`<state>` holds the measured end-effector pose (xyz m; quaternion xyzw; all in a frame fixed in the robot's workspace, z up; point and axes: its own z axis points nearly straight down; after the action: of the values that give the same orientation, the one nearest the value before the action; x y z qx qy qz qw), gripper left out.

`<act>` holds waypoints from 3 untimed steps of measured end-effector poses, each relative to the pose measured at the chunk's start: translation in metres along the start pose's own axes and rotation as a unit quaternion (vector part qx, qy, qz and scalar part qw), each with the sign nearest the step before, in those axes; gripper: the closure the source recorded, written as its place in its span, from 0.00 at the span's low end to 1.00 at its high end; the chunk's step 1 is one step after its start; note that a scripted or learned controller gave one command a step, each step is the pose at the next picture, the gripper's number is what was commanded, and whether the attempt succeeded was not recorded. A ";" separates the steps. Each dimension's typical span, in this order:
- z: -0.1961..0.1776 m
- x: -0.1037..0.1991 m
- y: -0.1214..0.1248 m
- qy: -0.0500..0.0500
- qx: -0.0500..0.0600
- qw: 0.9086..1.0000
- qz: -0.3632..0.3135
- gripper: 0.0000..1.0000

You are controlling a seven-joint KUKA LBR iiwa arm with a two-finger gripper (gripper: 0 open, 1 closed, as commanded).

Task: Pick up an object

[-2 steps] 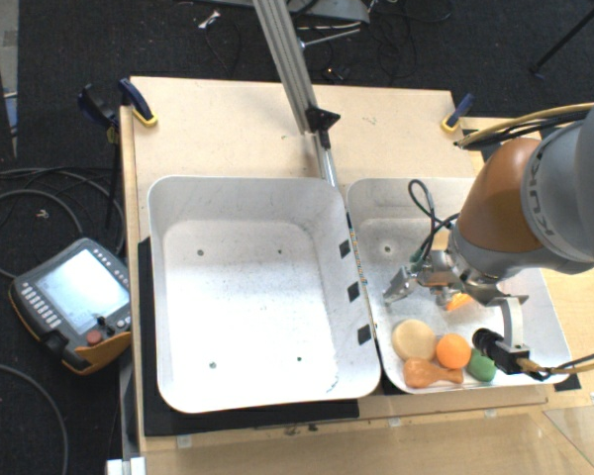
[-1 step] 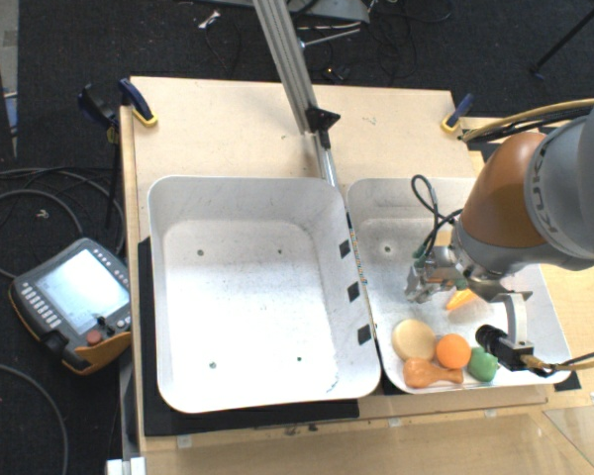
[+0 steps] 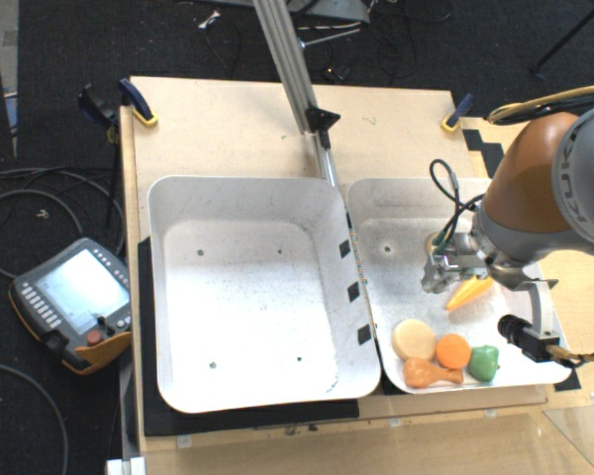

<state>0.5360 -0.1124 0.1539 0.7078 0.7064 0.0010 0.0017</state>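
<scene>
My gripper hangs low over the middle of the right bin, under the grey arm with the orange band. A yellow-orange wedge-shaped object lies just right of and below the gripper, touching or almost touching it; whether it is gripped is hidden. Near the bin's front edge sit a cream round disc, an orange ball, a green pepper-like piece and an orange pear-shaped piece, packed close together.
The left bin stands beside the right one, sharing a raised rim. A slanted metal pole rises behind the bins. A teach pendant lies on the floor at left. Yellow clamps hold the board's back corners.
</scene>
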 end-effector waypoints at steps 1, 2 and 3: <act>-0.053 0.000 0.002 0.000 -0.001 1.000 -0.002 1.00; -0.062 0.058 0.008 0.001 0.001 1.000 -0.006 1.00; -0.074 0.116 0.023 0.002 0.001 1.000 -0.005 1.00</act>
<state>0.5593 0.0036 0.2283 0.7041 0.7101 0.0014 -0.0004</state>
